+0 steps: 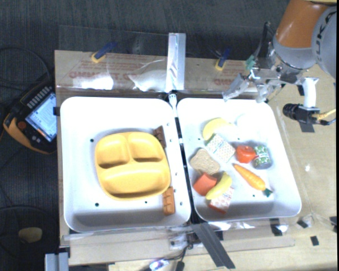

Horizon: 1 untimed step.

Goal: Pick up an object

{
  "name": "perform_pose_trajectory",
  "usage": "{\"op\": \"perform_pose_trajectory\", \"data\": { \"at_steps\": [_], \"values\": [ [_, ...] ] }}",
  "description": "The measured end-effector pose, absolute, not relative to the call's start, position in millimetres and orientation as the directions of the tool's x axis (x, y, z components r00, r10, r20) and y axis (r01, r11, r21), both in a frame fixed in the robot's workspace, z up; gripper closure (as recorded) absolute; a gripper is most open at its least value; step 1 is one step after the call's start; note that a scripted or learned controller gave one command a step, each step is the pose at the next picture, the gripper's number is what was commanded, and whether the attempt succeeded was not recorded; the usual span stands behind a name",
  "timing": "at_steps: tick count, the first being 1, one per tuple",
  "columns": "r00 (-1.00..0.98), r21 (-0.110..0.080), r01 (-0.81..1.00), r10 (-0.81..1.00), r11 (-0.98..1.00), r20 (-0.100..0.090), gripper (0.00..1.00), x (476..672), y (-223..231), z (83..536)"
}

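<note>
Overhead, claw: the gripper [253, 85] hangs above the far rim of the right bin [288, 151], near its far edge; whether it is wide or narrow cannot be told from this angle, and nothing shows in it
Arm: the grey arm with its orange band [296, 27] comes in over the right bin's far right corner
Nearest targets: a yellow-green apple slice [214, 127] near the far edge, a patterned white packet [220, 148] beside it
Centre of right bin: a tomato [246, 153], a carrot [250, 177], a bread slice [204, 162]
Near edge: a banana [219, 186] touching a red piece [204, 183]
Left bin: a yellow divided tray [133, 165]
Advice: the carrot or the tomato looks best, each having free space; I would come straight down, centred, straddling the carrot's narrow width, clear of the crowded near edge
</note>
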<state>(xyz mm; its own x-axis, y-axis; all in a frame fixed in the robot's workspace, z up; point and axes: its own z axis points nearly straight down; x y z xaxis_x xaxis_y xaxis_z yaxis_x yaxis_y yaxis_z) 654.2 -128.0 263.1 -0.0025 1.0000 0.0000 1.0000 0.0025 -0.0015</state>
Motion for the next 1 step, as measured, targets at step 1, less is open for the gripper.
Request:
{"op": "perform_pose_trajectory", "data": {
  "at_steps": [1],
  "values": [
    [-0.243, 0.003, 0.970, 0.970, 0.243, -0.001, 0.00, 587.3, -118.0, 99.9]
  ]
}}
